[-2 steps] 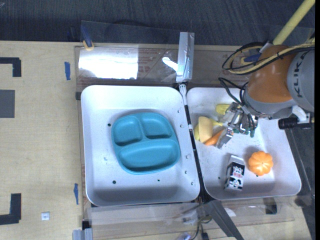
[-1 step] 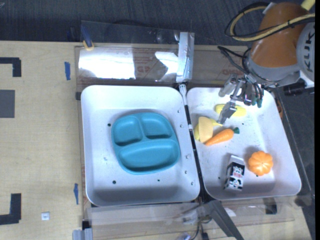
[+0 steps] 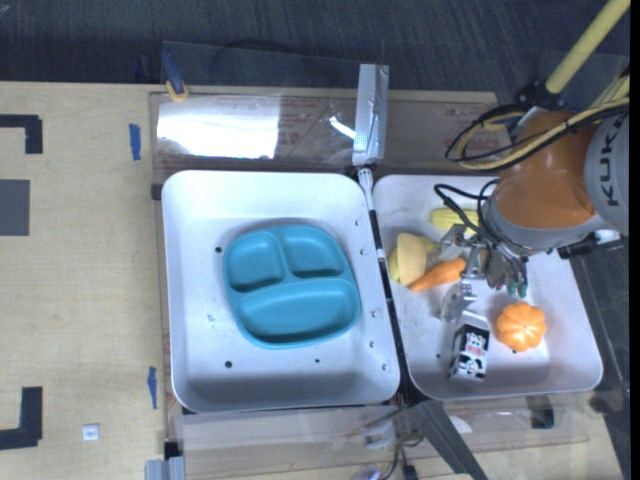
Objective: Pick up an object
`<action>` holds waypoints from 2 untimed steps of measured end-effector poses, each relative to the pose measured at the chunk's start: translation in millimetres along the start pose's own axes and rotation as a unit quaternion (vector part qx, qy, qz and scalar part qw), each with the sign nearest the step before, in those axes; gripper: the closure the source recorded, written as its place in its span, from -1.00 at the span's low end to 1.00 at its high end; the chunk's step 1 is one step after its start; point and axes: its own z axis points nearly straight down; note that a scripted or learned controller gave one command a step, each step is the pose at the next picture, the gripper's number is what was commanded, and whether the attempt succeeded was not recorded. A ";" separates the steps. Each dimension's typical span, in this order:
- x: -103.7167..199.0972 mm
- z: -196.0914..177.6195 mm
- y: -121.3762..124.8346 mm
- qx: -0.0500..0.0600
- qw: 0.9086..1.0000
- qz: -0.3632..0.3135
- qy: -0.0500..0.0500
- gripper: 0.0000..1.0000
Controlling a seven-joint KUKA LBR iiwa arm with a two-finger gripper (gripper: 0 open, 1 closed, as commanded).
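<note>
Orange band: wraps the arm (image 3: 545, 183) above the wrist, at the upper right of the right bin (image 3: 580, 368); the grey body of the arm enters from the right edge, with black and yellow cables looping over it
Arm pose: bent down over the right bin, wrist pointing down and to the left, toward the middle of that bin
Gripper: the gripper (image 3: 470, 278) sits low over the right bin's floor, among the objects; its metal parts crowd together and I cannot tell how far apart the tips stand
Contact: the carrot (image 3: 437, 275) lies right at the gripper's left side, seemingly touching it; whether it is gripped cannot be told
Carrot: orange, slanting up to the right, its left end against the pale yellow fruit (image 3: 408, 257)
Pale yellow fruit: at the left side of the right bin, near the wall shared with the left bin
Yellow piece: a small bright yellow object (image 3: 443, 217) just above the carrot, partly under the cables
Small pumpkin: an orange pumpkin (image 3: 521, 326) below and right of the gripper, apart from it
Black-and-white carton: a small carton (image 3: 470, 353) below the gripper, near the bin's front wall
Left bin: the left bin (image 3: 190, 268) holds a blue divided tray (image 3: 290, 283) with three compartments, lying in its middle
</note>
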 end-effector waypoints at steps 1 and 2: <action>48.8 -0.7 13.7 0.000 1.000 0.005 0.001 -1.00; 44.5 -13.8 14.4 -0.001 1.000 0.006 -0.006 1.00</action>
